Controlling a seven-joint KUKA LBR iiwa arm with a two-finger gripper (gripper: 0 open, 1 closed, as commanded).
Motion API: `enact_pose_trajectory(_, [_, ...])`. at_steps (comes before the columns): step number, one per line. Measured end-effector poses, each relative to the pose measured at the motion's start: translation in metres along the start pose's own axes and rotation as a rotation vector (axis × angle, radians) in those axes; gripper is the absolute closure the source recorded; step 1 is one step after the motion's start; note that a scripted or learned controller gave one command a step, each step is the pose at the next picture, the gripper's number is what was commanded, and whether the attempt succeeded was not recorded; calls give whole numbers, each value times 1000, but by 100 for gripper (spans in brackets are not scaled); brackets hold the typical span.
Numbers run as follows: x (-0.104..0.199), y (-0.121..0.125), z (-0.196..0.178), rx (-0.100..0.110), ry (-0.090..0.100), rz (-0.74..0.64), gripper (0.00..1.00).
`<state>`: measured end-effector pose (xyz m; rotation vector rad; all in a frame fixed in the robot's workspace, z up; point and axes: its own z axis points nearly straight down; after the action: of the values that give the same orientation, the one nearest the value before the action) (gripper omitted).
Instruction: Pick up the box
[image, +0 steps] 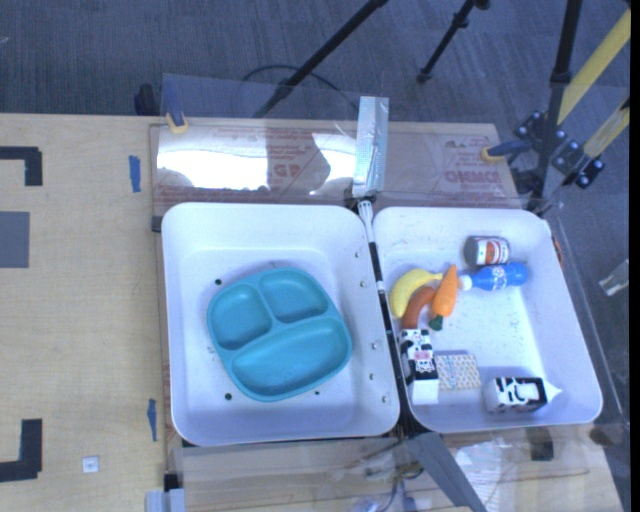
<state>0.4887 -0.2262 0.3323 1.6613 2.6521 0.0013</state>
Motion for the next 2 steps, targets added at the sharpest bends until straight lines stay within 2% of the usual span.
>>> enact_pose_trajectory(1, [5, -4, -104, 3, 5, -179, 100])
enact_pose_trajectory(2, [4, -3, -116, -1, -2, -179, 100])
